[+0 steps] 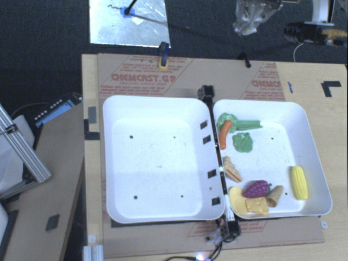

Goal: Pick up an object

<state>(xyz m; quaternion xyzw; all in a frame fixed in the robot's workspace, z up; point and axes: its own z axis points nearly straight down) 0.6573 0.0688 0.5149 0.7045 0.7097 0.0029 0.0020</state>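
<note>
grey two-finger gripper [251, 16] hangs well beyond the white right bin [311, 145]; whether it is clenched i cannot tell. yellow plastic corn cob [298, 181] by that bin's right wall looks light, stiff, slick; grasp across its middle.

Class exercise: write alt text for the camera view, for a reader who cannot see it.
Two shallow white bins sit side by side on a bench; the right bin holds toy food, including a corn cob, a carrot, a purple grape bunch and green leafy pieces. The gripper hangs high above the bench's far edge, away from both bins.
</note>
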